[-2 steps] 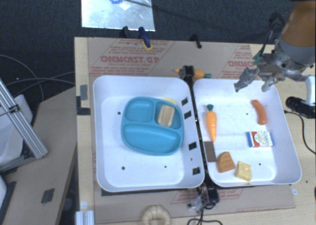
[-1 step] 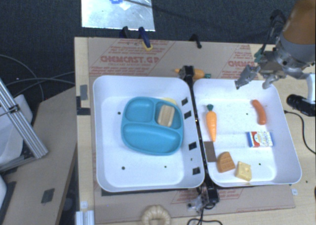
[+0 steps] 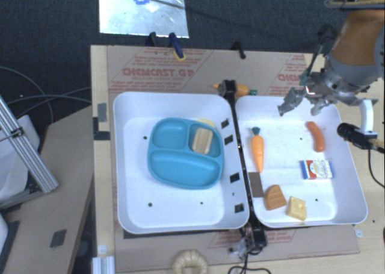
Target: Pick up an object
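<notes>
- The gripper [image 3: 304, 105] hangs over the far part of the right bin [image 3: 349, 206], its two fingers spread wide with nothing between them.
- The sausage [image 3: 316, 136] lies nearest, just in front of the gripper and slightly to its right in the picture, on the bin floor and apart from the fingers.
- The carrot [image 3: 257, 151] lies to the left of the sausage, near the wall the two bins share, with its green top pointing away from the camera.
- A small blue and white packet [image 3: 316, 169] lies flat in front of the sausage, towards the bin's right side.
- A brown wedge [image 3: 275, 197] and a pale yellow cheese piece [image 3: 296, 208] sit side by side near the front edge of the right bin, close together.
- A dark flat strip [image 3: 255, 183] lies just behind the brown wedge, in front of the carrot.
- The left bin [image 3: 135, 206] holds a blue divided plate [image 3: 180, 167] near its middle.
- A tan bread-like piece [image 3: 202, 140] rests in the plate's far right compartment; its other compartments are bare.
- Both bins rest on a cardboard sheet [image 3: 156, 68] on the table [image 3: 66, 146].
</notes>
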Available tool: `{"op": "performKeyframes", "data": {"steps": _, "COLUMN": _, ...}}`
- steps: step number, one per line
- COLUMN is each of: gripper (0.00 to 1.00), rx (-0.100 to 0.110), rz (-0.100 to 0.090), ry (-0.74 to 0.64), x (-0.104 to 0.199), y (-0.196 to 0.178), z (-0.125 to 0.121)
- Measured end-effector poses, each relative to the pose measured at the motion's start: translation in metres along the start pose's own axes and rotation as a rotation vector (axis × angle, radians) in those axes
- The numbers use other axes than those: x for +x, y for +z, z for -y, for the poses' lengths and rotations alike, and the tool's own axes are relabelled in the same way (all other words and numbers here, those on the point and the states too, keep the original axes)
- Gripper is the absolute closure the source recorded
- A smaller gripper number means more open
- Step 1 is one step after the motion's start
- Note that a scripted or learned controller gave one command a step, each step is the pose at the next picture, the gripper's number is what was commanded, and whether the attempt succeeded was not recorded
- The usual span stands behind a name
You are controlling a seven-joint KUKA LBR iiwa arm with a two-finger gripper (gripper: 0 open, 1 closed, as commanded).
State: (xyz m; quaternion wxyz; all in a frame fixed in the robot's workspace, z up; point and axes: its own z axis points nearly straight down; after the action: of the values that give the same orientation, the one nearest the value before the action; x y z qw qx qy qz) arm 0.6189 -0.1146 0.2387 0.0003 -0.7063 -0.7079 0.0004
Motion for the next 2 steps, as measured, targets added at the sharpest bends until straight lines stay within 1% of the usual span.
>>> {"op": "performKeyframes", "data": {"steps": 1, "gripper": 0.00, "rx": 0.003, "rz": -0.001, "ry": 0.001, "x": 0.008, "y": 0.058, "z": 0.006}}
{"op": "performKeyframes", "data": {"steps": 2, "gripper": 0.00, "rx": 0.002, "rz": -0.001, "ry": -0.002, "x": 0.018, "y": 0.111, "z": 0.003}}
